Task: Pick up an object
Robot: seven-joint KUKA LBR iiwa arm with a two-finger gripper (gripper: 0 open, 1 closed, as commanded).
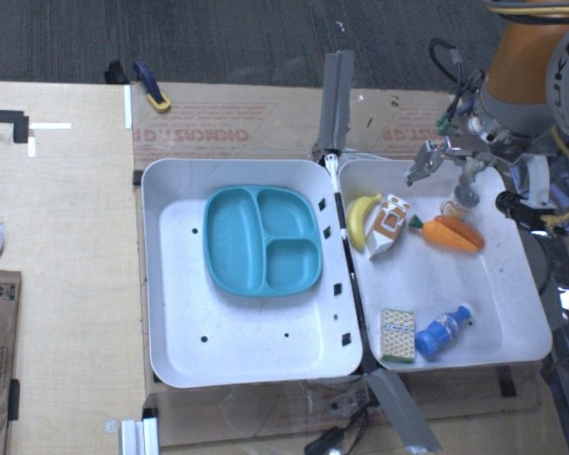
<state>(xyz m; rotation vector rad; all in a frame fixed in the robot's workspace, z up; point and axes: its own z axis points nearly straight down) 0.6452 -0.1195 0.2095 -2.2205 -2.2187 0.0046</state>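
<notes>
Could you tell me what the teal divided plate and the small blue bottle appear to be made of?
Teal divided plate: likely moulded plastic, semi-matte, with an even colour and soft rounded compartment ridges. Small blue bottle: probably clear-tinted plastic, glossy, with highlights along its body and a darker blue cap; the label is too small to read.

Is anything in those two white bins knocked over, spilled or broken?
Nothing looks spilled or broken. The small blue bottle lies on its side at the right bin's near edge, and the little carton leans against the banana. The blue divided plate sits flat.
</notes>
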